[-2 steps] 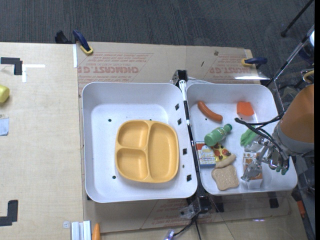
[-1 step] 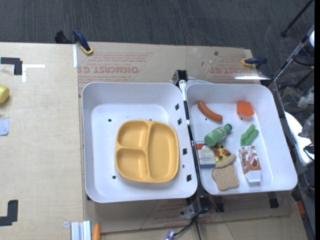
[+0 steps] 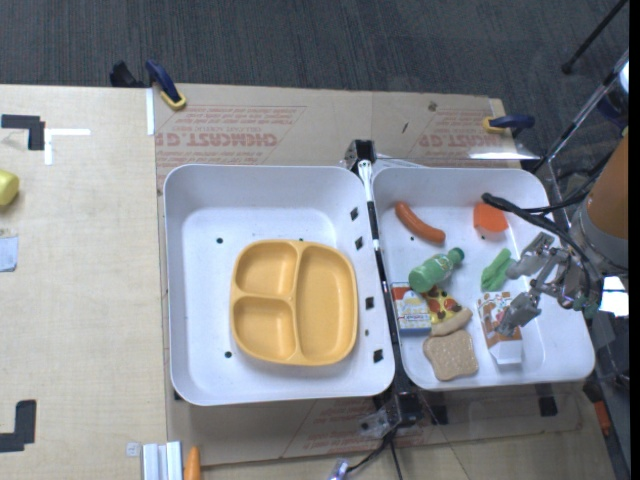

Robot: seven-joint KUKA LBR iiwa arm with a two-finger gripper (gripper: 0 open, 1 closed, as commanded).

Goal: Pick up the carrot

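Open, empty pincer hovers near the right bin's right edge; next, reach the carrot by the far edge.

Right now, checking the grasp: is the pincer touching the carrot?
Apart. The camera view shows white bin floor between the pincer and the carrot.

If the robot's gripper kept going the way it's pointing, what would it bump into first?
The gripper points down and left, so it would probably hit the small carton just below its fingers. Depth is hard to judge; it might touch the bin floor instead.
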